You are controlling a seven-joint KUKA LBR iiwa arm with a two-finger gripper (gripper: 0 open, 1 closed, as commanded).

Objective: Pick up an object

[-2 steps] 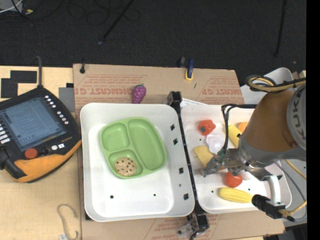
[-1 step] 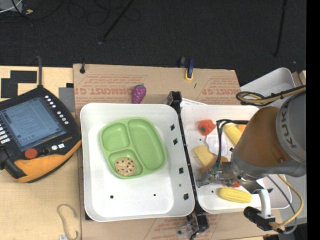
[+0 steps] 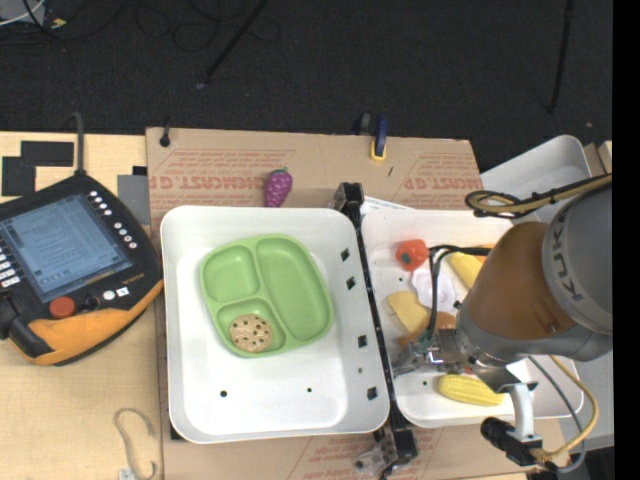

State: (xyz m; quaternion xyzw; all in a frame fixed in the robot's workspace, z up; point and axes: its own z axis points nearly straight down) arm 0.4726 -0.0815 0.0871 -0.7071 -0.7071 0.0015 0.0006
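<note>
Your gripper [image 3: 425, 353] sits low in the right bin [image 3: 440, 416], but you cannot tell how it is set, since the arm [image 3: 530, 288] covers it. The corn cob [image 3: 468, 391] lies just right of it and slightly nearer the front rim, its long axis running left to right.

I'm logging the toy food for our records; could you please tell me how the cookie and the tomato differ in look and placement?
The cookie is tan, flat and speckled with dark spots; the tomato is red-orange and rounded. The cookie lies in a small compartment of the green divided plate in the left bin; the tomato sits straight on the right bin floor, near its far edge. Both are small toy foods.
</note>
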